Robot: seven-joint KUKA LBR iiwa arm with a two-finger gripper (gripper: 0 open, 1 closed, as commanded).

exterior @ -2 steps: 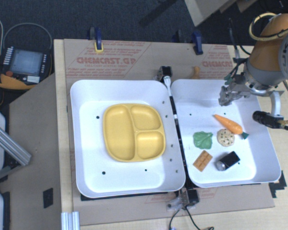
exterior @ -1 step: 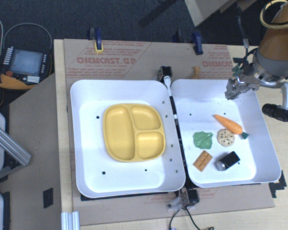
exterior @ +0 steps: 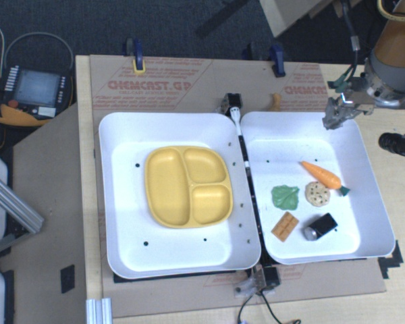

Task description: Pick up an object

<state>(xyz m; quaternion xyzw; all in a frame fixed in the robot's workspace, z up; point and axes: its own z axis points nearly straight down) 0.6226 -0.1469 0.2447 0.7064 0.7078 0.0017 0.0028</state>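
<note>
Two bins: left bin (exterior: 121, 248) and right bin (exterior: 364, 181), both white, side by side on the bench.
Pincer: the gripper (exterior: 337, 113) is at the far edge of the right bin, near its far right corner; if its fingers are spread or pressed together, I cannot tell, and nothing is seen between them.
Carrot (exterior: 322, 175): orange, below the pincer in the view, nearer to the camera, lying at a slant on the bin floor, apart from the pincer.
Cookie (exterior: 316, 194): round, just beside the carrot, on its near side.
Green piece (exterior: 285, 196): to the left of the cookie, further from the pincer.
Brown cracker (exterior: 285, 226): nearer to the camera than the green piece.
Black block (exterior: 321, 225): right of the cracker, well apart from the pincer.
Yellow tray (exterior: 189, 185): three compartments, in the left bin, far to the left of the pincer.
</note>
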